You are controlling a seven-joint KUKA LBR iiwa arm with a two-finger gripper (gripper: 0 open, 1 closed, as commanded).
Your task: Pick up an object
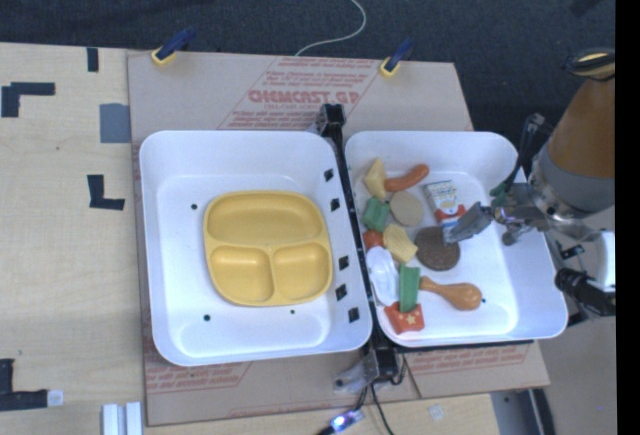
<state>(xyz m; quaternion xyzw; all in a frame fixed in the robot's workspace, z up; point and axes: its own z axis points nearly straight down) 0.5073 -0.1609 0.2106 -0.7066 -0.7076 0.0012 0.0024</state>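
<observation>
Counter carries two white bins; end effector [468, 225] hangs low in the right bin [500, 318], can't tell its grip state, tip just right of the brown disc [436, 250], likely the pick target since the toy pile crowds left of it.

Arm [585, 138] enters from the right edge, orange band uppermost, grey wrist section below it. Wrist is angled leftward and downward, with the gripper [462, 226] extended to the left at the end of it. Finger state cannot be determined at this resolution.
</observation>
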